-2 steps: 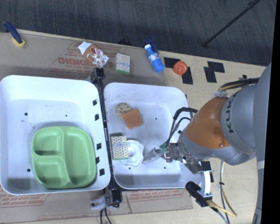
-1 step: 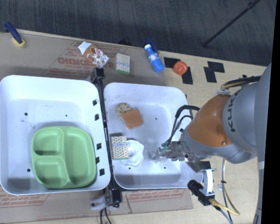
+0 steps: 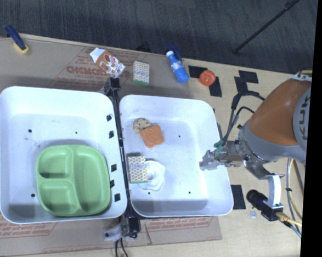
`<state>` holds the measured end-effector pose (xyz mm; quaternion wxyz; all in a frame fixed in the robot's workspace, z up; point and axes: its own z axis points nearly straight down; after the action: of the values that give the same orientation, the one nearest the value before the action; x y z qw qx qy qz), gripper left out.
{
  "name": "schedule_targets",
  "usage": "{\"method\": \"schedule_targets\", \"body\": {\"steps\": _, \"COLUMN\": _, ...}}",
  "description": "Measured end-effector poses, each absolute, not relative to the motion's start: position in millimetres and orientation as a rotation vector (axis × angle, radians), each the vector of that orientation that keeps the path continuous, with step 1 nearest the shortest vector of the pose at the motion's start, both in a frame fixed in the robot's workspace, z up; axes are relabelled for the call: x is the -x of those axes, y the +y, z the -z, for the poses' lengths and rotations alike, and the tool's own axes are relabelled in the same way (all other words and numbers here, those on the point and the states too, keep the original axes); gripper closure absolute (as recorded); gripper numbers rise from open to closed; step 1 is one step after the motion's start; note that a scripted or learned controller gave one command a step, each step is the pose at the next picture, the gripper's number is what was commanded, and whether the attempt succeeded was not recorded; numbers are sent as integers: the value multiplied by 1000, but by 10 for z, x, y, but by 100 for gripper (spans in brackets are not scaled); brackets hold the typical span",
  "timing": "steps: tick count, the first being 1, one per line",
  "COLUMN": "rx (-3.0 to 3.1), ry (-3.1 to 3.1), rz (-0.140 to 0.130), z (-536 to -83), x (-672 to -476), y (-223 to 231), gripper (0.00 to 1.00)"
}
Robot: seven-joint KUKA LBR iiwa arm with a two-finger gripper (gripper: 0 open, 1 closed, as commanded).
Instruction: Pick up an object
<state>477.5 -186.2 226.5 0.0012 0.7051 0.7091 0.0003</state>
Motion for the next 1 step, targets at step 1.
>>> {"method": "schedule_targets", "body": {"steps": 1, "rx": -2218, "ry": 2230, "rz": 3, "z": -2077, "x": -4761, "y": -1989, "gripper": 100}}
